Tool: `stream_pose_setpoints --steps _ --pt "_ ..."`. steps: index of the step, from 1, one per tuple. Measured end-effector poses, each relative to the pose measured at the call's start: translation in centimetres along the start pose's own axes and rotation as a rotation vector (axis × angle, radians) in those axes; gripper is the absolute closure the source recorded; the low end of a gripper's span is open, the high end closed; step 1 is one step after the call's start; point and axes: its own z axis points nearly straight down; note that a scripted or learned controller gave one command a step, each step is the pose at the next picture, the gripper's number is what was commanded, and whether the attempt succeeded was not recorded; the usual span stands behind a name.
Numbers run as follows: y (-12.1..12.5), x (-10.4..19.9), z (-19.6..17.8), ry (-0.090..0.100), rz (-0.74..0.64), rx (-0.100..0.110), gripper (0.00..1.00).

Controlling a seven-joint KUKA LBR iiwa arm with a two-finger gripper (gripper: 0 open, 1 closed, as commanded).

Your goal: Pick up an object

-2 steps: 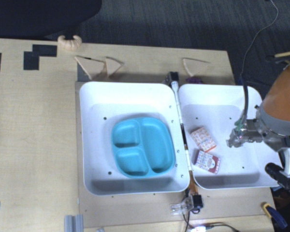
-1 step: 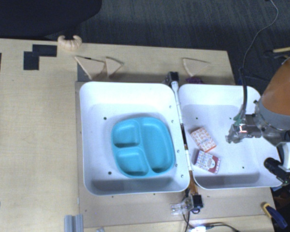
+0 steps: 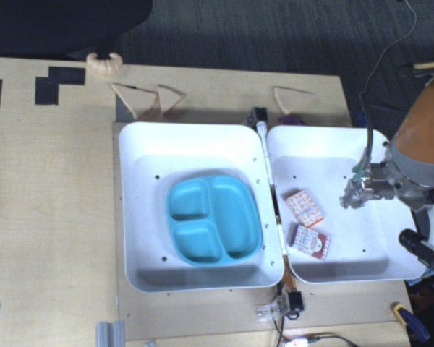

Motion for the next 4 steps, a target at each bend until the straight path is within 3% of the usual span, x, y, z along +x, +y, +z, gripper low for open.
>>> stream_pose_setpoints --steps 1,2,3,4 --pt "-1.4 -3.4 3.7 0.000 0.003 0.002 1.00" --pt "3.8 -1.4 2.1 0.000 0.001 0.000 1.00" --pt "0.0 -4.6 5.2 -0.001 0.004 0.003 1.00" --pt "5.3 0.4 2.8 0.001 0.000 -0.001 1.00"
